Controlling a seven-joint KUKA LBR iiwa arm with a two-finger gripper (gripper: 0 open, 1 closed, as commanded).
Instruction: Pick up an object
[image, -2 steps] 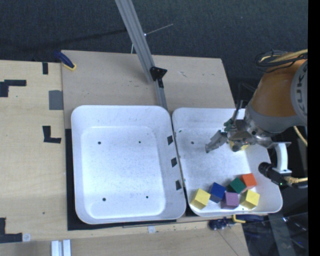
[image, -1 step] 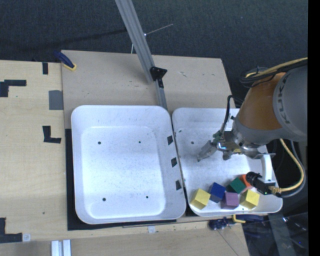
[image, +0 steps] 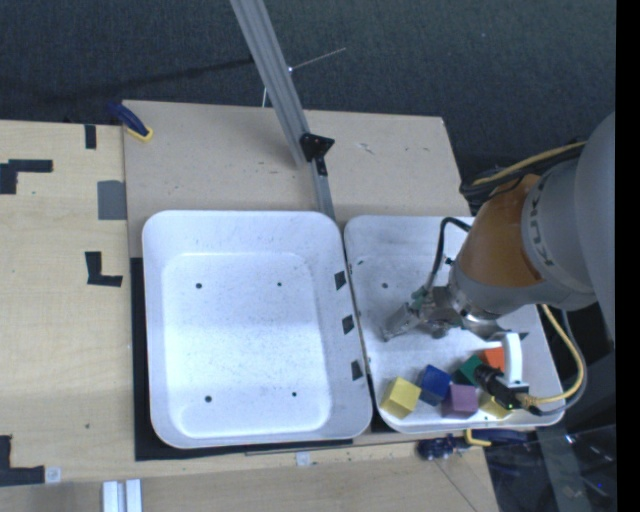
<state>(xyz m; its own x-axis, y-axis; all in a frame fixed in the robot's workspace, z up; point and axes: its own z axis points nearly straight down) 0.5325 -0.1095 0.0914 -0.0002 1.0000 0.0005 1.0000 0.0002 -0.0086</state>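
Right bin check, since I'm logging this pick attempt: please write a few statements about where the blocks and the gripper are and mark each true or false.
1. The yellow block lies in the right bin. True.
2. The blue block lies in the left bin. False: it lies in the right bin, beside the yellow block.
3. The gripper is above the right bin. True.
4. The purple block sits at the right bin's far edge. False: it sits near the front edge.
5. The gripper holds the yellow block. False: that block lies on the bin floor, apart from the gripper.
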